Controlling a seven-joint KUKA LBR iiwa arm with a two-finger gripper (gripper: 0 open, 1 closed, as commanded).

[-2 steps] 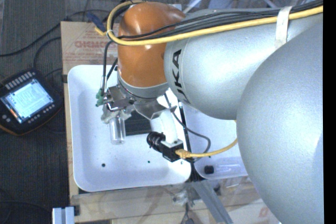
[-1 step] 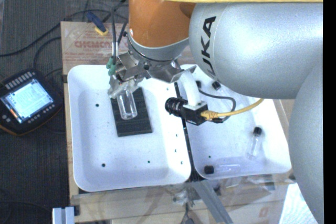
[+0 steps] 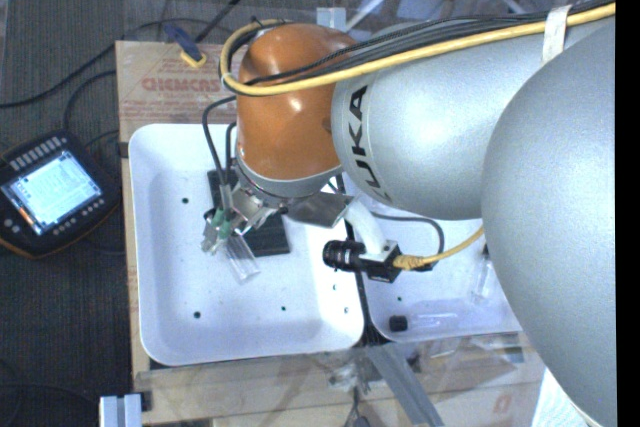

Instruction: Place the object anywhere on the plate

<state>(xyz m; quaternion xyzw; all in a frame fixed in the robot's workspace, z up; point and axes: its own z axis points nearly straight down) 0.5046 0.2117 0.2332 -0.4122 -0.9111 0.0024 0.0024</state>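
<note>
The grey arm (image 3: 450, 105) fills the frame from 3 o'clock to the centre, its orange band (image 3: 285, 100) sitting just above the wrist near the middle. Beneath it lies the left white bin (image 3: 170, 315), which takes up the lower-left middle of the view on the bench (image 3: 150, 80); a slice of the right bin (image 3: 450, 325) shows at about 5 o'clock under the arm.

The end effector (image 3: 228, 233) hangs low over the left bin, a little toward 9 o'clock from the centre, right at the bin floor. Whether it is open, closed or gripping anything cannot be told: the wrist hides most of it and the parts below blur together. A small greenish bit (image 3: 214, 233) shows at its tip and a clear, pale piece (image 3: 242, 263) lies just beside it toward 6 o'clock; either could be the object, or part of the tool, and I cannot say which. A dark block (image 3: 265, 237) sits just toward 3 o'clock of the tip.

No plate can be made out, so it may lie under the arm. As a judgement, the task stands at its early part: the arm looks to be at the pick, with nothing plainly lifted, and the carry and the setting-down on the plate are all left to do.
</note>
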